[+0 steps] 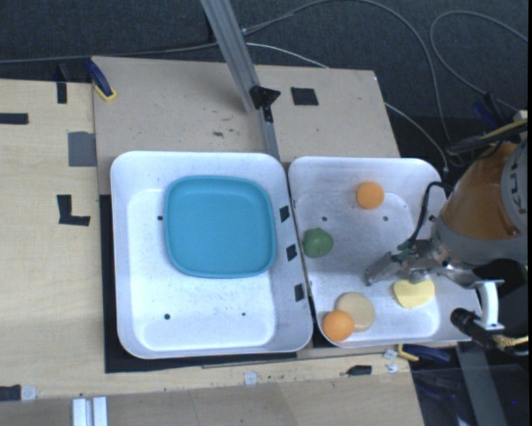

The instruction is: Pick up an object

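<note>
Bins are set side by side: left bin (141, 327) holds a blue plate (219, 226); right bin (337, 171) holds an orange ball (369, 195), green ball (317, 242), yellow piece (414, 294). Gripper (377, 273) jaws' state cannot be told.

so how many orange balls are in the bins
2, both in the right bin: one orange ball near the far wall, one at the near left corner touching a beige ball. The arm may hide others.
</note>
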Available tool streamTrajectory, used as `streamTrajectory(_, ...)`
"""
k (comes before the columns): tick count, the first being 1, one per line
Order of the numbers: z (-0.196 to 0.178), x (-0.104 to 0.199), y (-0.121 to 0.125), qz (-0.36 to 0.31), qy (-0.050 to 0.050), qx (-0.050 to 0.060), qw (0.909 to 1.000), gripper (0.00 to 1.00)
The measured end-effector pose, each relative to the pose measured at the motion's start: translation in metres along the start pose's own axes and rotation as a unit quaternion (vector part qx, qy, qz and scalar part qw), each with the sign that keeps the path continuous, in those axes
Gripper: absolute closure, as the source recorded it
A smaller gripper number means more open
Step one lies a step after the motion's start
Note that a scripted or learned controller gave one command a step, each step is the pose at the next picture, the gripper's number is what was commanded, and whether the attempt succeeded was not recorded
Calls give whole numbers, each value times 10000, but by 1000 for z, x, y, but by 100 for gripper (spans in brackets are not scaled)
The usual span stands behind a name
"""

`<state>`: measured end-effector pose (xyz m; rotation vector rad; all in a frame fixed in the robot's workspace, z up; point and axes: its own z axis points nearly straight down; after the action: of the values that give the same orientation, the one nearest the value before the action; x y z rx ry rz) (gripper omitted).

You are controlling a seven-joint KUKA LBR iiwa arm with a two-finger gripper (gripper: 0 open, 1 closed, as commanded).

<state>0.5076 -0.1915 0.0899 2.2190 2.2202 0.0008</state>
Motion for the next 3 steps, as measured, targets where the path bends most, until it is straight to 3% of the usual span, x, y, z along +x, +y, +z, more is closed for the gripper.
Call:
streamTrajectory(1,-11,0,1,-4,2,-15,10000,100)
streamTrajectory(3,-131,-11,4,2,1,-9,10000,100)
